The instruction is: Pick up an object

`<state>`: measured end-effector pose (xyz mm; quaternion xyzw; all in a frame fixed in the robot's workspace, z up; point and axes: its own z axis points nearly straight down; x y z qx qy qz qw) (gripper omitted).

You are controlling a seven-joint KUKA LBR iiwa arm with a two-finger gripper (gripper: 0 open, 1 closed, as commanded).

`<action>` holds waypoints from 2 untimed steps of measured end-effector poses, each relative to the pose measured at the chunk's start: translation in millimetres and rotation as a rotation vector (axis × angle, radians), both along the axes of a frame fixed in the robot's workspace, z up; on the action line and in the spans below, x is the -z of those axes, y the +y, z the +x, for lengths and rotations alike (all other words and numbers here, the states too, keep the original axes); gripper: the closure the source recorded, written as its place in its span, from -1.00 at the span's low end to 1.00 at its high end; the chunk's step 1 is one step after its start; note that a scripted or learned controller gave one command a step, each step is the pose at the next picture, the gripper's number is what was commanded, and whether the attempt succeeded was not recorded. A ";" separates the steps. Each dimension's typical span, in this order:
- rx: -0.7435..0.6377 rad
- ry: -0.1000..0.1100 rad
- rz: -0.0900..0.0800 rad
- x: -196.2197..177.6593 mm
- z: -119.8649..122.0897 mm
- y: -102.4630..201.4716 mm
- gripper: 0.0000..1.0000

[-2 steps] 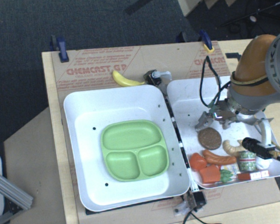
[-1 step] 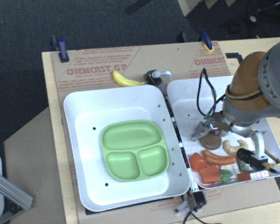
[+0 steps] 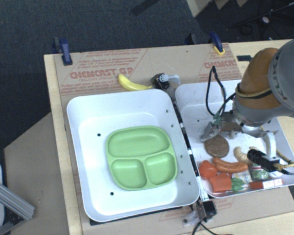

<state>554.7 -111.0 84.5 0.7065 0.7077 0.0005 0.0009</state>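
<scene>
My gripper [image 3: 214,129] is low in the right bin [image 3: 194,97], reaching in from the right, just above a round brown disc [image 3: 217,146]. Nothing can be seen held in it. Along the bin's near side lie an orange sausage-shaped piece [image 3: 230,164], a red piece [image 3: 208,169], an orange-red block [image 3: 220,183], a small green item [image 3: 238,184] and a pale beige piece [image 3: 239,154]. The arm's grey wrist and orange band [image 3: 259,72] hide the bin's far right part.
The left bin [image 3: 85,125] holds a green divided plate [image 3: 140,157]. A yellow banana [image 3: 132,84] lies on the cardboard behind the left bin, beside a small black and white fitting [image 3: 164,80]. Blue and yellow clamps [image 3: 65,50] grip the board's far edge.
</scene>
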 end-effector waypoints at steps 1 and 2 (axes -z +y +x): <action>0.002 0.009 0.004 0.1 -28.3 -3.1 -1.00; 0.001 0.008 0.004 0.2 -34.1 7.4 -1.00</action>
